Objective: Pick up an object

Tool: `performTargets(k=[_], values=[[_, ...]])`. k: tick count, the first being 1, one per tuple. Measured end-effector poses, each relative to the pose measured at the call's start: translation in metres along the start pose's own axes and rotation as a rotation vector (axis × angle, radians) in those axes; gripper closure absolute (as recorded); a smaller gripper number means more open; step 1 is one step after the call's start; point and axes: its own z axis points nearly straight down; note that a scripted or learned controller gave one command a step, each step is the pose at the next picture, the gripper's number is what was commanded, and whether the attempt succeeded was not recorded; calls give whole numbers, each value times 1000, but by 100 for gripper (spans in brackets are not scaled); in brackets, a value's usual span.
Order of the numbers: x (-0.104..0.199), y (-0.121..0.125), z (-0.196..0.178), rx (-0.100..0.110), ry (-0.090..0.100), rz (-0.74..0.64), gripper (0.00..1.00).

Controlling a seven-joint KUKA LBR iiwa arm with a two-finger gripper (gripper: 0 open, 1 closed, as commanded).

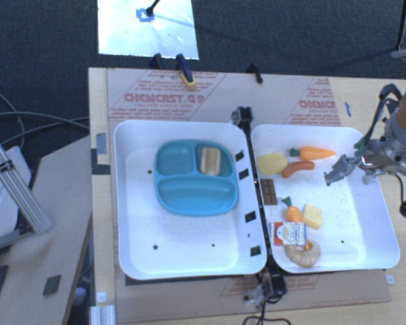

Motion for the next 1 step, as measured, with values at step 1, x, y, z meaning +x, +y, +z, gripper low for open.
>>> performTargets(k=[1], values=[[0, 2, -6, -12, -2, -3, 0]])
